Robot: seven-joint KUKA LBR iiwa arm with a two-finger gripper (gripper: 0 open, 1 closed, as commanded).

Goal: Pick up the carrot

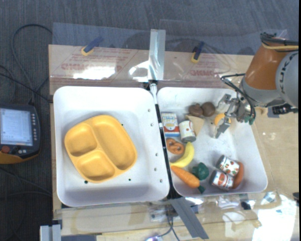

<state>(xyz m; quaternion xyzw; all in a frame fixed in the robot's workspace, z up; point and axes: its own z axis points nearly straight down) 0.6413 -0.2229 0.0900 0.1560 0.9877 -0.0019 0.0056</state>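
Note:
The carrot (pixel 184 176) is orange with a green leafy top and lies at the front left of the right bin (pixel 251 149), just below a yellow banana (pixel 184 156). My gripper (pixel 222 117) hovers in the back right part of that bin, well away from the carrot, up and to the right of it. Its fingers stand open. A small yellow-orange piece (pixel 218 118) shows near them, and I cannot tell whether they touch it.
In the right bin are two brown lumps (pixel 201 109), a small carton (pixel 169 124), a can (pixel 187 131), a pretzel-like ring (pixel 174 146) and two more cans (pixel 226 172) at the front right. The left bin (pixel 70 104) holds a yellow divided tray (pixel 99 147).

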